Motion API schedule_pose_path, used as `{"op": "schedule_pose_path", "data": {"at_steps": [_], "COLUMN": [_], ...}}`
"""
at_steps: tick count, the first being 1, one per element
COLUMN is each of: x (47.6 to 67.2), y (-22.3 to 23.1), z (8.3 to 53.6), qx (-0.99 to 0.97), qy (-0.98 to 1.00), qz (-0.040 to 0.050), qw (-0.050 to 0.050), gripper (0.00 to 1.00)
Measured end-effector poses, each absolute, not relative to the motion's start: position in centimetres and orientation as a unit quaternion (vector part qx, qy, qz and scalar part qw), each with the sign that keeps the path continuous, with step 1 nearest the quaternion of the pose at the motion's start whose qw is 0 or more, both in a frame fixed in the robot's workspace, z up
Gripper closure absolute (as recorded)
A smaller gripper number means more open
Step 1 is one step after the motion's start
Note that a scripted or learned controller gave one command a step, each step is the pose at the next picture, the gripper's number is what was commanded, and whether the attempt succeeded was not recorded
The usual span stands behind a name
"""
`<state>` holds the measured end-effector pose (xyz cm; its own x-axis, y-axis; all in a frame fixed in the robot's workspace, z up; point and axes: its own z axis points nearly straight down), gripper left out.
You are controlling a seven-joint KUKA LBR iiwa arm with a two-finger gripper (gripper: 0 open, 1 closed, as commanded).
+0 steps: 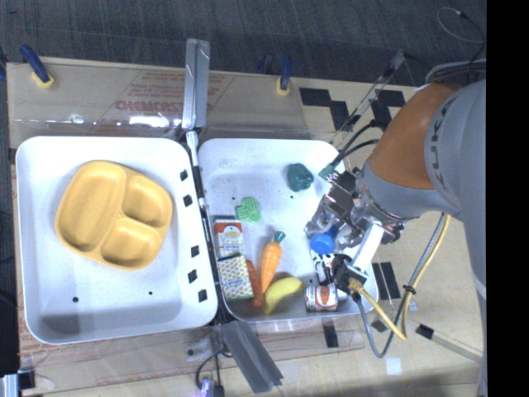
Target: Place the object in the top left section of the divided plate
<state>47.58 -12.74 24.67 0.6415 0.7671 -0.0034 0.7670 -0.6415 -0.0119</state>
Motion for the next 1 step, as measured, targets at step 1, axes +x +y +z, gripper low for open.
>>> {"op": "schedule_pose_path", "data": {"at_steps": [1], "x": [51.11], "y": [-9.94], "z": [22.79], "qx": [-0.865], "qy": [-0.501], "qz": [0.0033], "qw": [0.003], "gripper": [1.0]}}
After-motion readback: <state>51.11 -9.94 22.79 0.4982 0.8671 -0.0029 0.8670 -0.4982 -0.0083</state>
